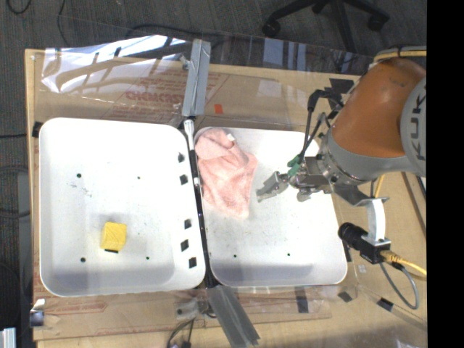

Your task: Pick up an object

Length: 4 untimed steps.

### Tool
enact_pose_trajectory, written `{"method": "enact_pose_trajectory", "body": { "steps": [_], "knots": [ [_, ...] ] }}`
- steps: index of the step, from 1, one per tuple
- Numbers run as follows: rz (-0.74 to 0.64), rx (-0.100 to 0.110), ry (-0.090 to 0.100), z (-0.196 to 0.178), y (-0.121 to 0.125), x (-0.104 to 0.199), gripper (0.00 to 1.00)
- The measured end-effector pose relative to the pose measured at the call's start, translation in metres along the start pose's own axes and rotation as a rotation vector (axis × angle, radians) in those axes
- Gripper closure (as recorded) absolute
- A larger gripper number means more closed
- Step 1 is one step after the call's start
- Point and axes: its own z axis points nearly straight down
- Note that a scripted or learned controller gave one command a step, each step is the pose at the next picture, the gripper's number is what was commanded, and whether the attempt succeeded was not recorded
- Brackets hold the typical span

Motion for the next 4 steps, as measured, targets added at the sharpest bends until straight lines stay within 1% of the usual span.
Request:
{"method": "enact_pose_trajectory", "body": {
  "steps": [1,2,3,4],
  "knots": [
    [0.083,0.002,0.001,0.156,0.001,0.002,0.00],
    [-0.470,-0.005,-0.002,0.180,0.027,-0.040,0.00],
    [-0.474,-0.007,-0.004,0.170,0.028,-0.041,1.00],
    [-0.297,-0.004,-0.001,0.075,0.032,-0.056,1.00]
  ]
}}
